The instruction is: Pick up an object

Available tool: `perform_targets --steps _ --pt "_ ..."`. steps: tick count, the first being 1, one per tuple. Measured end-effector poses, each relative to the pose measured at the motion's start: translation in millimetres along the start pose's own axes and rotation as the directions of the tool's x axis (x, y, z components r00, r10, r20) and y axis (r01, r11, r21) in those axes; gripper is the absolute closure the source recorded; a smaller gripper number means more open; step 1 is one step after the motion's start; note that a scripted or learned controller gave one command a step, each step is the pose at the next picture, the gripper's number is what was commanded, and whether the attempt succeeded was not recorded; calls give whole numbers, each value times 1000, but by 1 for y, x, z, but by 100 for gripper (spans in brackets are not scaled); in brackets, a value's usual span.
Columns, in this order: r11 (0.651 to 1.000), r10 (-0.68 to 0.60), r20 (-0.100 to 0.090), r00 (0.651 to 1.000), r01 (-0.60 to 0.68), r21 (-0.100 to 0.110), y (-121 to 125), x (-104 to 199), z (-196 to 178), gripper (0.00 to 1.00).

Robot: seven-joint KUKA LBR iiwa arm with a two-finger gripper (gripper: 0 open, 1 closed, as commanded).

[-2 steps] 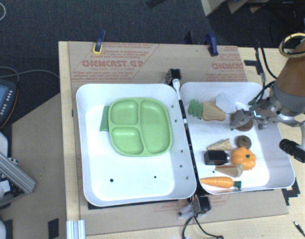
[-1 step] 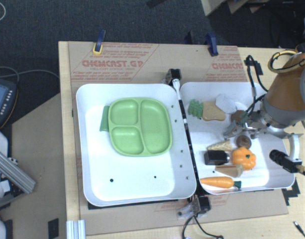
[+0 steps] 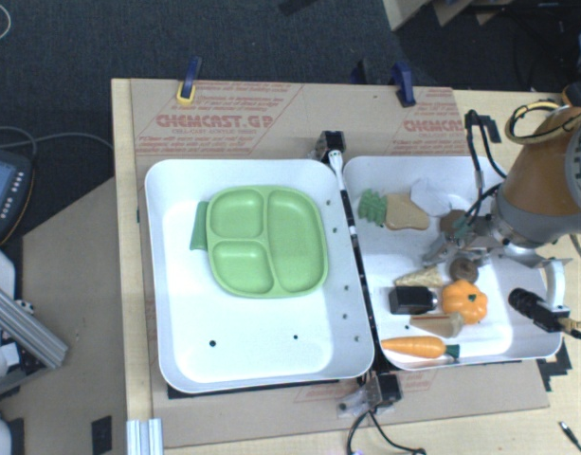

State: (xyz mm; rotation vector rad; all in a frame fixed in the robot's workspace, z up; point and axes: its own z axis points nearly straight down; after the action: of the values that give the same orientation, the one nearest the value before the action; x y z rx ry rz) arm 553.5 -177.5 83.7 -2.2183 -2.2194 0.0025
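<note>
Hovering over a glossy round orange pumpkin (image 3: pixel 463 302), metal pincer (image 3: pixel 451 249), grip state indiscernible.

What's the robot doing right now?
Gripper low in right bin, among toys. Pumpkin and carrot lying loose. Green plate in left bin.

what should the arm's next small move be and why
Probably a short descent. The gripper hovers in the right bin, above a small brown object beside the orange pumpkin. Nothing visibly sits between its fingers, so lowering onto that object seems the likeliest step.
</note>
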Motion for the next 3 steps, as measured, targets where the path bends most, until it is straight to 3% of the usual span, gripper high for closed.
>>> perform_targets --steps 1,3 --pt "1000 1 2 1000 -1 -4 1 -1 -12 100" --pt "1000 0 4 1000 0 -10 -3 2 -99 100"
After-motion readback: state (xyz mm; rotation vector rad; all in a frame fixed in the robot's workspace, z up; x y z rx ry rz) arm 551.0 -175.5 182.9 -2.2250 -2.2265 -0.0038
